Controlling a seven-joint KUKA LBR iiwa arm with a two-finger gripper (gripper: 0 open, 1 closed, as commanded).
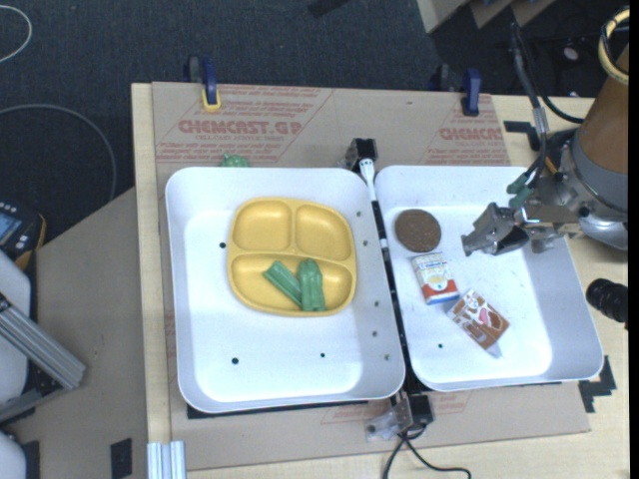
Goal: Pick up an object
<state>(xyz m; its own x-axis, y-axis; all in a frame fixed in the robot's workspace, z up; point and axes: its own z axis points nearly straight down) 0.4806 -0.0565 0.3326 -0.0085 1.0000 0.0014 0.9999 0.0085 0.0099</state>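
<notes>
Camera view: left bin (200, 297) holds a glossy yellow divided plate (292, 255) with green pods (297, 283). Right bin (559, 337): flat brown disc (417, 231), small carton (435, 276), crinkly wrapper (479, 320), bare floor near the right wall. My gripper (486, 237) hovers right of the disc, fingers spread, pinching nothing.

Light: bright, even, from overhead.
Glare: white bins (200, 297) washed out around the yellow plate (250, 230).
Shadows: soft, short.
Focus: slightly soft, grainy.
</notes>
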